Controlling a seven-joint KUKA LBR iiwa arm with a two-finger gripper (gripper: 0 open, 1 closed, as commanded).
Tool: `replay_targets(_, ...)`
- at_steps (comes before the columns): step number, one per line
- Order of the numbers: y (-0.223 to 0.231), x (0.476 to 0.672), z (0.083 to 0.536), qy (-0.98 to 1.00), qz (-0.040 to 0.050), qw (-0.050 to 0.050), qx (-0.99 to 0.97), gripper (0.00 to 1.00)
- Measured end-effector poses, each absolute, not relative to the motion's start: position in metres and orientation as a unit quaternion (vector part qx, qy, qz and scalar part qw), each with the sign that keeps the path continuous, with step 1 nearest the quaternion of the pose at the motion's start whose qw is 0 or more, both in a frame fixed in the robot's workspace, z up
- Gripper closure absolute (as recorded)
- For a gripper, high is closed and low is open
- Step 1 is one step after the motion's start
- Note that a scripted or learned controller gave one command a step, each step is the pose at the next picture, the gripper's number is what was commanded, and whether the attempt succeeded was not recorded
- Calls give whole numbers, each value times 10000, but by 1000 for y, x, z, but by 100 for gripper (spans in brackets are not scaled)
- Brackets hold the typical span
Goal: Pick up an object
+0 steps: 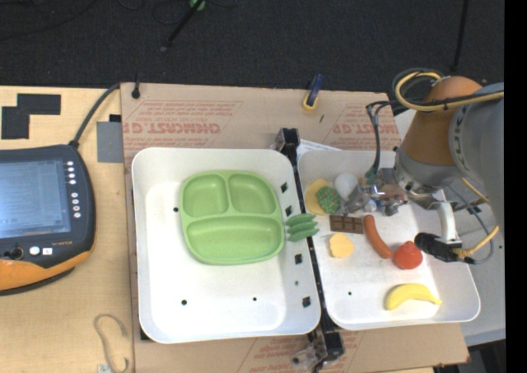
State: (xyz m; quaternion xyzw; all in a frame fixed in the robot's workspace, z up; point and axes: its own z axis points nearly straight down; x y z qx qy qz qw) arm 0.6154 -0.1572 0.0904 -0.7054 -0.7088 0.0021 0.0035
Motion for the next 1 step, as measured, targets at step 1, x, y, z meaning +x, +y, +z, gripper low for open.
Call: replay_targets(1, -158, 616, 104, -7088, 13, 29, -7054, 100)
